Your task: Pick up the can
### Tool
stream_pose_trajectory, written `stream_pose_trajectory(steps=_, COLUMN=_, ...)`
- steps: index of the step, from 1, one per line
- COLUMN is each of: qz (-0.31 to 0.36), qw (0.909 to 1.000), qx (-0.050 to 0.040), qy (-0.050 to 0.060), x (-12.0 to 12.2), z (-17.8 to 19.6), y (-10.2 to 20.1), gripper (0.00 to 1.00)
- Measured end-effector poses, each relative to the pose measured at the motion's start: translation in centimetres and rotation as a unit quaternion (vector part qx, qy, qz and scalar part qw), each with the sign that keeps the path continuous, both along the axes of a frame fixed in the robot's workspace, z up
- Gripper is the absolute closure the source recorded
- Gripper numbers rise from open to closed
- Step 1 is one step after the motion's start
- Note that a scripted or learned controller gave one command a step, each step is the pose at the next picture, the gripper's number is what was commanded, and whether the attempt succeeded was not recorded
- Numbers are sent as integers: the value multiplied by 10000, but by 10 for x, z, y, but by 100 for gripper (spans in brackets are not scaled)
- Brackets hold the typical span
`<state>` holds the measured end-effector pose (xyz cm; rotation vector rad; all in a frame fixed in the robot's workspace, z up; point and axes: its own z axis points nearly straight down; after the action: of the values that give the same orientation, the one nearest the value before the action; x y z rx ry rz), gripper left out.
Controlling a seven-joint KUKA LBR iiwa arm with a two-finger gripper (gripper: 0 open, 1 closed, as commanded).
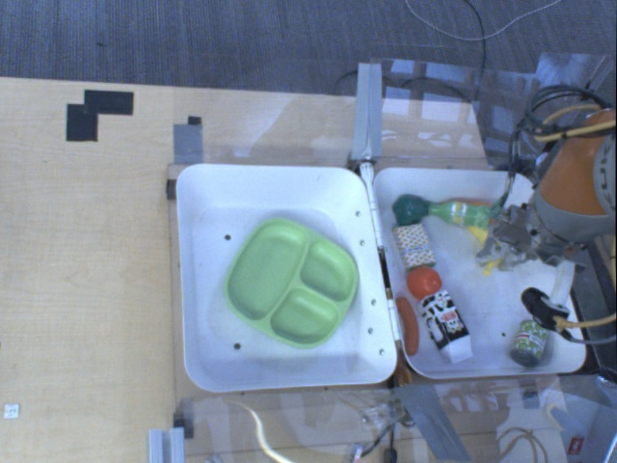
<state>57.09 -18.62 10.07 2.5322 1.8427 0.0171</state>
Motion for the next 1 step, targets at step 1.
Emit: stream_pose_trajectory(steps=1, qz=-723, qw=9974, qx=14, qy=55, x=9, z=-3, y=34, gripper=100)
